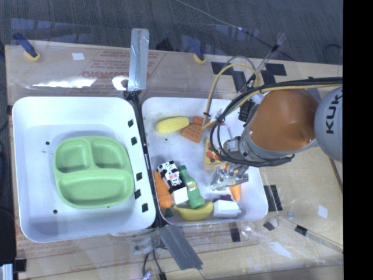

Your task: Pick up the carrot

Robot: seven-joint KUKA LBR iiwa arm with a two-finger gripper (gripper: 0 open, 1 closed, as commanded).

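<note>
The carrot lies in the right bin, against its left wall, beside the banana. Our jaws hang well right of it; we cannot tell if they are spread.

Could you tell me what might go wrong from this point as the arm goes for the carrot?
The carrot lies against the right bin's left wall, wedged beside the green bottle and cow-print toy, so a grasp may catch those instead. The end effector hovers over a different orange item near the white block, and might take that by mistake.
</note>
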